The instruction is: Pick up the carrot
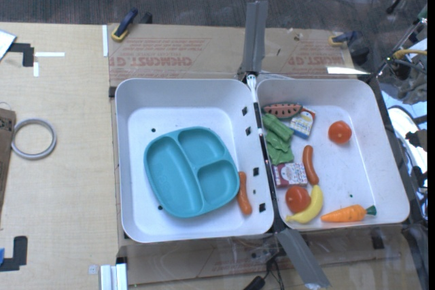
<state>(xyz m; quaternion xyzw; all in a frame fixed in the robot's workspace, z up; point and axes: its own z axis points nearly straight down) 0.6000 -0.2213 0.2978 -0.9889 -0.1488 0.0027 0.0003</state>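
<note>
Presently listed, task item first.

- Carrot [346,214]: lies flat on the floor of the right bin [378,120], in its near right corner, close to the front wall. Long axis runs roughly left to right, with the green top to the right and the pointed tip to the left, just beside the banana [307,207].
- Approach, as a judgement: the arm enters from the right, so the leafy end is the nearer one. A grip across the orange body, square to that axis, looks the cleanest.
- Gripper: its state cannot be told from this view.
- Right bin, other contents: a tomato [297,198] touching the banana, a second tomato [339,132] well apart toward the back, a sausage [310,165], a red packet [291,174], green leaves [276,136] and a small carton [302,123].
- Left bin [129,166]: holds a teal divided plate [192,171]. An orange stick [243,193] lies just beside the plate's right edge. It is probably a second sausage, though the view is too coarse to be sure.
</note>
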